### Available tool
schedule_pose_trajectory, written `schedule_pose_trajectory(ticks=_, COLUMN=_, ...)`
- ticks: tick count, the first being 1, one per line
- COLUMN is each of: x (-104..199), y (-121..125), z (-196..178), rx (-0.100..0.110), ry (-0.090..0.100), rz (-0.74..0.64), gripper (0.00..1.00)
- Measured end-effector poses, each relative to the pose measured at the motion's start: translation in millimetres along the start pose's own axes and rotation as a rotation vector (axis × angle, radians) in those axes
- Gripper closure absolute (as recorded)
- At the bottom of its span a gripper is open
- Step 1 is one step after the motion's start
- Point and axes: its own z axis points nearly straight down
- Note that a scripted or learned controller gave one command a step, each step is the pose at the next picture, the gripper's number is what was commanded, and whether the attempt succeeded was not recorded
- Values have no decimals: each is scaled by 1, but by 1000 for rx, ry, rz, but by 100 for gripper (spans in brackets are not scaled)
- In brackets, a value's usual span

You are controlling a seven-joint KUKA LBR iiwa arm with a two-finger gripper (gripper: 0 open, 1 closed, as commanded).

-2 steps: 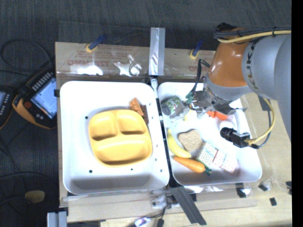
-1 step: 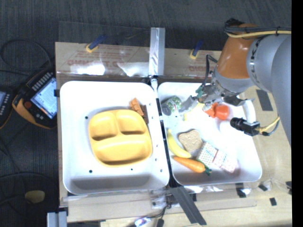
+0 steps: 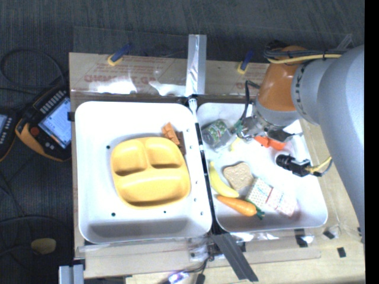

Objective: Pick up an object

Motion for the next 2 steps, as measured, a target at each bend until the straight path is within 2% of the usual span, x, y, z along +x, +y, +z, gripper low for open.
schedule_pose_trajectory(ticks=1, x=0, y=1, z=-10, rx=-4, ry=2, rz=1, gripper=100)
schedule_pose_trajectory(ticks=2, x=39, y=52, z=-94, rx=12, ry=-1, rz=423, gripper=100)
